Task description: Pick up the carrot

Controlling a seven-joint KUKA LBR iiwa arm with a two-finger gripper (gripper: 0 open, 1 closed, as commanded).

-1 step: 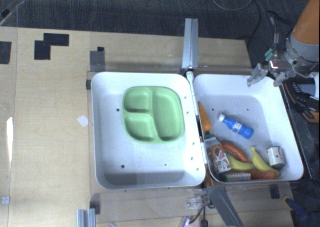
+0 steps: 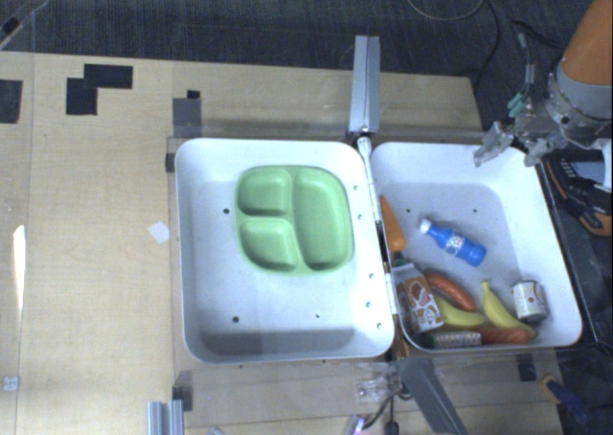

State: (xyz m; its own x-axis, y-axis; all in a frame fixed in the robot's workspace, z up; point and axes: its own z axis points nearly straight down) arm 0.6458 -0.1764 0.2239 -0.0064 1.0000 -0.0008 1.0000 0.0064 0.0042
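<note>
The grey metal two-finger claw (image 2: 508,143) hangs at the upper right of the frame, over the top rim of the right white bin (image 2: 565,275). Its two fingers are spread wide and there is nothing between them. The grey arm with the orange band (image 2: 586,50) reaches in from the right edge above it.

The long orange carrot (image 2: 391,228) lies well apart from the claw. It is in the right bin, pressed up against the left wall, next to the middle divider between the two bins. It points up and down in the frame.

To do this step well, the arm probably has to move left and down toward the middle of the frame. The fingers should line up across the carrot's thin sides, not along its length. The wall is touching the carrot, so one finger may have little room there. That looks like the hard part.

The small blue and white bottle (image 2: 454,243) lies near the carrot, to its right. The claw should stay off it on the way down.

The green divided tray (image 2: 292,218) sits in the left white bin (image 2: 206,261) and is out of the way.
</note>
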